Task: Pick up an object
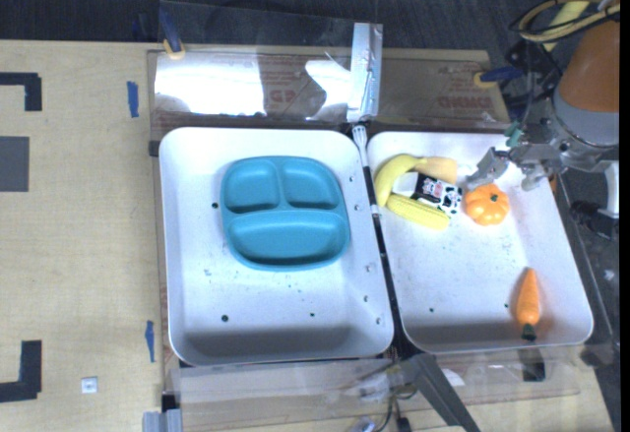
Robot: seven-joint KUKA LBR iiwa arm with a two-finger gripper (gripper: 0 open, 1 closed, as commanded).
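Gripper (504,167) above right bin (571,317), fingers apart, holding nothing, just above orange fruit (486,206) beside banana (409,186); carrot (528,296) nearer the front.

So the right-hand shallow white bin (551,322) has four candidates. A curved yellow plastic banana (406,188) lies by its top-left corner, with a small black-and-white card-like thing (434,192) resting on it. Just right sits a small round orange fruit (486,206). An orange carrot (528,297) lies near the bin's bottom-right corner.
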